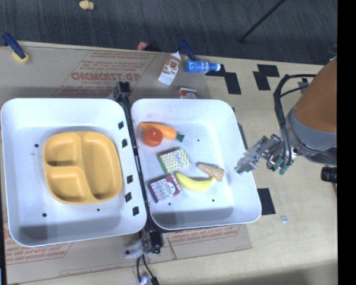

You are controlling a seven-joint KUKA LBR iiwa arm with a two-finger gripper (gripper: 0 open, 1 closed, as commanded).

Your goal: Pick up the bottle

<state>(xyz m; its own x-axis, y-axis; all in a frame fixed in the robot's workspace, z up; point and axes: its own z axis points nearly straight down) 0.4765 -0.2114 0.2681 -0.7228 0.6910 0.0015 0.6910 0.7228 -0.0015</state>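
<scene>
From the camera above, the bottle (202,67) lies on its side on the worktop (285,242), outside both bins, just beyond the far rim of the right bin (240,129). The gripper (248,164) hangs over that bin's right rim, well apart from the bottle. I cannot tell if its jaws are open or closed. I judge the approach is not yet done; the next move must carry the jaws toward the bottle.

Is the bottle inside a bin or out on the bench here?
Out. The blue bottle lies on its side on the bench beyond the right bin, past its far rim.
</scene>
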